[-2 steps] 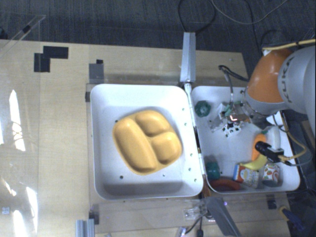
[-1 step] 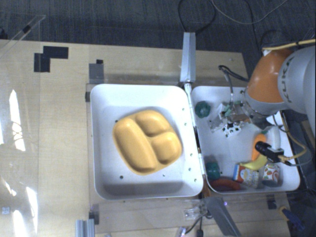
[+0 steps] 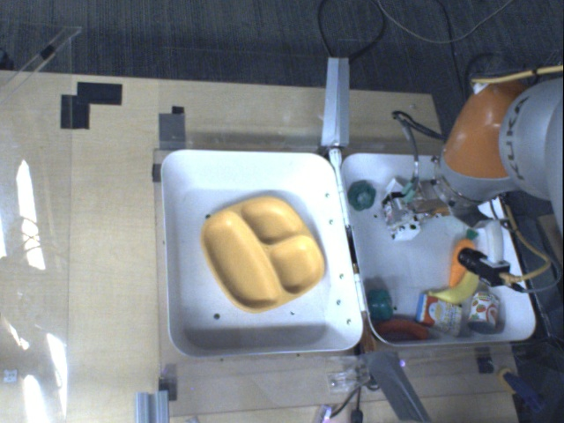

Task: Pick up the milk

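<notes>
Down at the near edge of the right bin (image 3: 527,322) things are crowded and hard to read: a small carton with red and white print, which looks like the milk (image 3: 438,311), lies on its side against the near wall, with a clear-wrapped packet (image 3: 483,311) just beside it toward the near right corner, the printing too blurred to make out. A flat red piece (image 3: 401,329) lies along the near wall at the near left corner, touching a teal cup (image 3: 380,304) that stands just above it. A banana (image 3: 460,291), yellow and curved, rests over the top of the milk, and an orange piece (image 3: 461,264) pokes up behind it, partly covered by a black cable fitting. Moving farther in, the jaws (image 3: 407,211) hang over the middle of that bin toward its far half, a tangle of metal and wire, and I cannot tell how the jaws stand; the milk sits well apart from them, nearer the camera and to the right. A dark green round lump (image 3: 360,194) sits by the far left corner. The grey arm (image 3: 515,144) with its orange band is cut off at the right. In the left bin (image 3: 181,236), a glossy yellow moulded shape (image 3: 263,251) of three rounded lobes lies in the middle. The pale wooden bench (image 3: 97,236) carries both.
</notes>
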